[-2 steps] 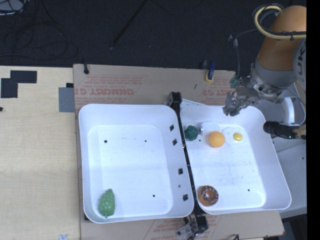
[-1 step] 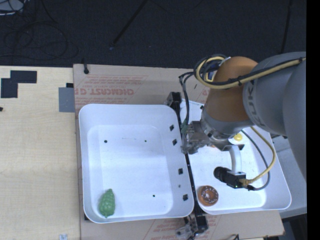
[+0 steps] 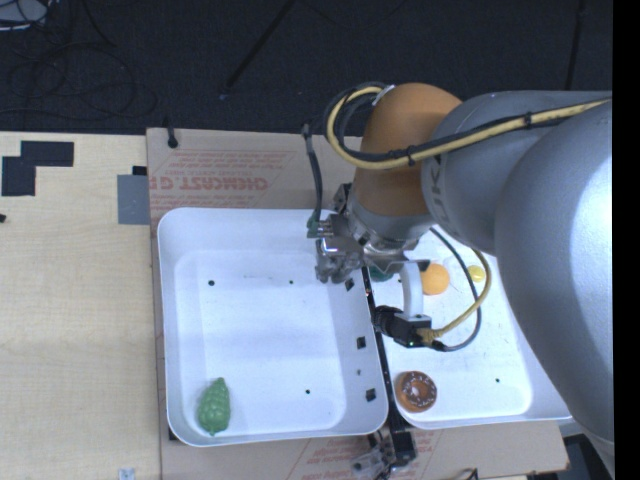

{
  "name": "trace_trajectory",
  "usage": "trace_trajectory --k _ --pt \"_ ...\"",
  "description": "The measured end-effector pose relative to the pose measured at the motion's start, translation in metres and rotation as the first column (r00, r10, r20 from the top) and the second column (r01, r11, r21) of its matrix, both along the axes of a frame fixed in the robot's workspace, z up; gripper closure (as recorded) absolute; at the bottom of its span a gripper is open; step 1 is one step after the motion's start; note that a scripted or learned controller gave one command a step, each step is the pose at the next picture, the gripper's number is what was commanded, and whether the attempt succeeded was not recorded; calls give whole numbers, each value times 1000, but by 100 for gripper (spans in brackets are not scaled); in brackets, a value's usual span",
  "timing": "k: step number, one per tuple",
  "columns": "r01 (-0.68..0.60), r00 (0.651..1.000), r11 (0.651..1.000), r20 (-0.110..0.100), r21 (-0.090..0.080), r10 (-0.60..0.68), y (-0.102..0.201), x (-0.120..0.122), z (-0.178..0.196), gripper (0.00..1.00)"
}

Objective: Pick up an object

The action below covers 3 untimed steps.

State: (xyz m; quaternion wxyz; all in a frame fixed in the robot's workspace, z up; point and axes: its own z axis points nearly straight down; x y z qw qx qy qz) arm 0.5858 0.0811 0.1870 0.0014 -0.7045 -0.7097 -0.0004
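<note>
1. I see the arm (image 3: 520,198) reaching in from the right, its claw (image 3: 385,268) low over the near-left part of the right bin (image 3: 500,393), by the divider.
2. I cannot tell how the claw stands; the wrist hides it.
3. An orange ball (image 3: 436,280) lies just beside the claw.
4. A chocolate doughnut (image 3: 416,391) sits at the bin's front.
5. A green object (image 3: 214,406) rests in the left bin's (image 3: 190,238) front-left corner.

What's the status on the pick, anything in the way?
Gripper low over right bin, near divider; grip state unreadable. Orange ball beside it, donut at front of same bin. Green object alone in left bin. Arm body hides part of right bin.
</note>
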Motion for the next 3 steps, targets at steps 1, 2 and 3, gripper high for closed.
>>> trace_trajectory --k 1,2,3 --pt "5 1000 1000 1 -3 -5 15 32 0 100" --pt "1 1000 1000 2 -1 -1 99 55 2 100" --pt "-1 1000 1000 3 2 1 167 20 68 100"
